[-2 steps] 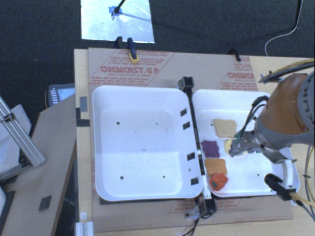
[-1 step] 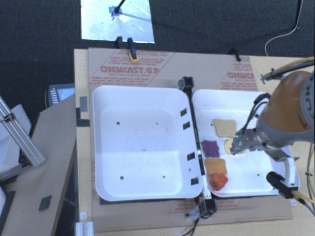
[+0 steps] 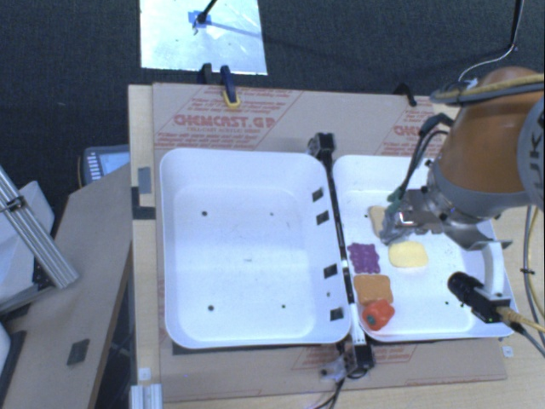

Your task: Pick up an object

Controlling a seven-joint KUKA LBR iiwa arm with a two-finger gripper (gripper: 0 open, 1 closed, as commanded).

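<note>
In the right bin lie a purple piece, an orange block, a red-orange round thing and a pale yellow lump. A tan-yellow piece sits partly hidden under the gripper. My gripper hangs low over the right bin's middle, just above the yellow lump and beside the tan-yellow piece. I see nothing clearly between its tips.
The left bin sits beside the right one, with a black divider strip and clips between them. The arm's orange band looms over the right bin's far side. A cardboard sheet lies under both bins.
</note>
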